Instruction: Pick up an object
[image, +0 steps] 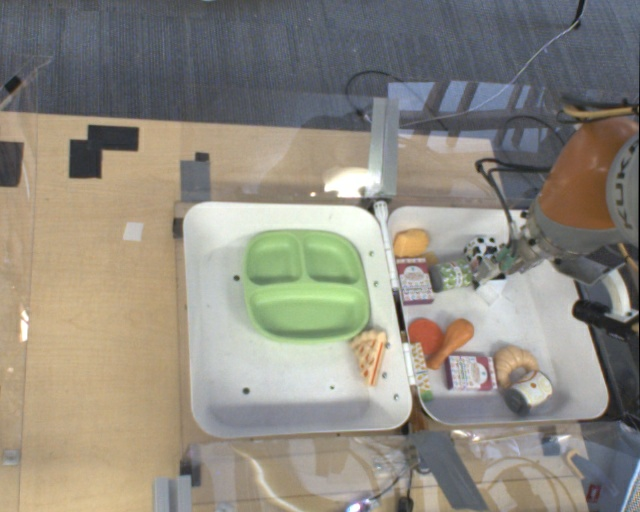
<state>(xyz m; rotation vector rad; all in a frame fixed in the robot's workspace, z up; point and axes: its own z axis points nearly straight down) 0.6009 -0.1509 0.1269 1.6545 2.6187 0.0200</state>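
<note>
Camera view: gripper low in the right bin, beside a black-and-white ball at far centre; finger spread unreadable, arm cropped at right.

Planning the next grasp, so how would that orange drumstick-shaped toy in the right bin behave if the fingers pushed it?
The drumstick toy looks like rigid plastic, probably light. Its rounded, tapered shape would likely roll or pivot, perhaps against the red piece it touches.
</note>
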